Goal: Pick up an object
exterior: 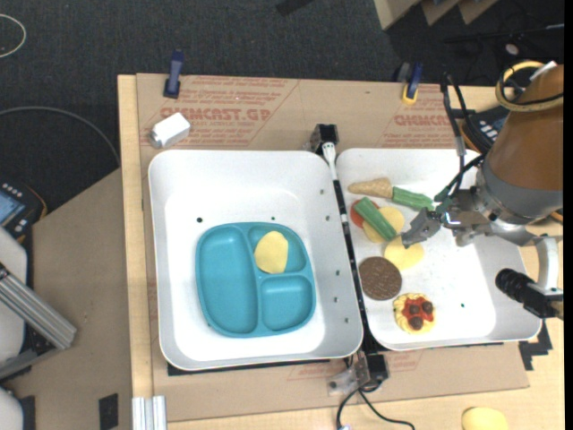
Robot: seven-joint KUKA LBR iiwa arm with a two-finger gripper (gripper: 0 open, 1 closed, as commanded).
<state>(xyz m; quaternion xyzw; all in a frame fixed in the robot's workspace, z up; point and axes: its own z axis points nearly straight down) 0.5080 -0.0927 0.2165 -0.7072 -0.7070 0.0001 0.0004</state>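
My gripper (421,230) hangs over the left part of the right bin (474,316), its dark fingers pointing left and down. Just below its tip lies a pale yellow piece (405,256). To its left lie a green piece (378,221), a red piece (361,211) and a yellow piece (392,216). A green bean-like piece (412,198) and a tan cone (371,187) lie further back. A brown round cookie (380,278) and a small pizza-like disc (414,312) sit nearer the front. Nothing shows between the fingers.
The left bin (179,204) holds a blue divided tray (224,285) with a yellow piece (271,253) in its upper right compartment. Black clips (327,139) sit between the bins. Cables and the arm's body (528,159) crowd the right side.
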